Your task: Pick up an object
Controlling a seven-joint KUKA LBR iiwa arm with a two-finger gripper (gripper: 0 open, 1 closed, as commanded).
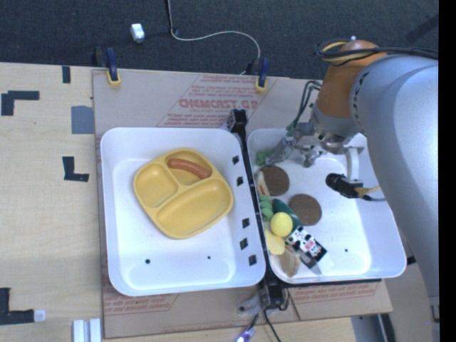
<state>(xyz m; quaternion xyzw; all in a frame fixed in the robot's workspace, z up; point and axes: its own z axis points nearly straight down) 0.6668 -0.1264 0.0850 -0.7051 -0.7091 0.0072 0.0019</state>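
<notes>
Where the bins meet, end effector (303, 150) above brown disc (275, 180)

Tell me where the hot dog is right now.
The hot dog lies in the left bin, in a small upper compartment of the yellow divided plate, well away from the gripper over the right bin.

Grey arm (406, 120), orange band (342, 84) above wrist, thin black cable w/ yellow loop.
</notes>
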